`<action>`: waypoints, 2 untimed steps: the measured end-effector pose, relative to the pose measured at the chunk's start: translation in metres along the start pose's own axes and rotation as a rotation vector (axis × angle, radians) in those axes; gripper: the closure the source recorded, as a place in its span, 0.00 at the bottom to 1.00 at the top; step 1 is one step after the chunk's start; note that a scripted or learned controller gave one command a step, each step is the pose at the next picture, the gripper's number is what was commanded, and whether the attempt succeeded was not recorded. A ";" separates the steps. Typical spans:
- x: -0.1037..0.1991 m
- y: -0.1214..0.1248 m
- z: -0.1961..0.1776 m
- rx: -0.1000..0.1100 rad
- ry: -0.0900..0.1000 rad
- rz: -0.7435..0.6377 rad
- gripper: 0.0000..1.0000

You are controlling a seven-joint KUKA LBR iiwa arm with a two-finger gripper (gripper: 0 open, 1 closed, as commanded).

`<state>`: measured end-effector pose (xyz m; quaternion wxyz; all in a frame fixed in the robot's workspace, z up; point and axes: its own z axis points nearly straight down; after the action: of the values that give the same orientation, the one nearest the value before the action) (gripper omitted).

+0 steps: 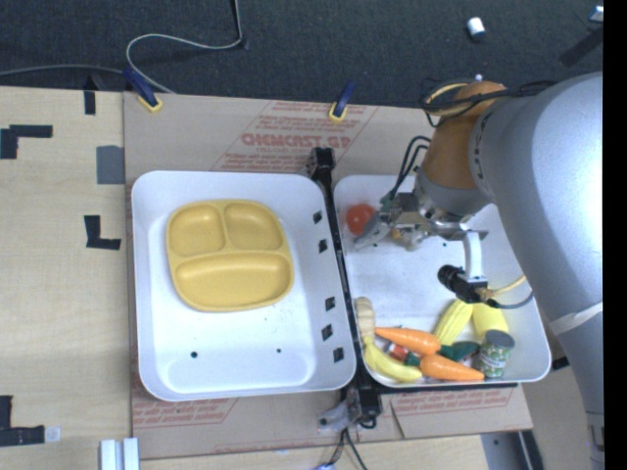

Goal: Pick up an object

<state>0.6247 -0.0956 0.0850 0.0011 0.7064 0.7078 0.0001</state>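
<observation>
The red tomato (360, 217) lies in the upper left corner of the right bin (416, 280), close against the divider. My claw (380, 229) hangs just beside it, on its right; whether the tips are spread or pressed together I cannot tell. Along the near edge of that same bin lie two carrots (409, 340), a banana (390, 365) and corn (453, 319). The left bin (235, 375) holds a yellow divided plate (230, 255).

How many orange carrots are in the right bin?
2. One carrot lies across the pile near the front edge; the other carrot lies just right of it, lower. More may be hidden beneath.
</observation>
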 end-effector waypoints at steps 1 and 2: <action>-0.023 -0.084 -0.001 0.002 0.000 0.003 0.00; 0.001 -0.134 -0.001 0.001 0.001 0.003 0.00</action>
<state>0.4908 -0.0950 0.0853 0.0004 0.7074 0.7069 0.0001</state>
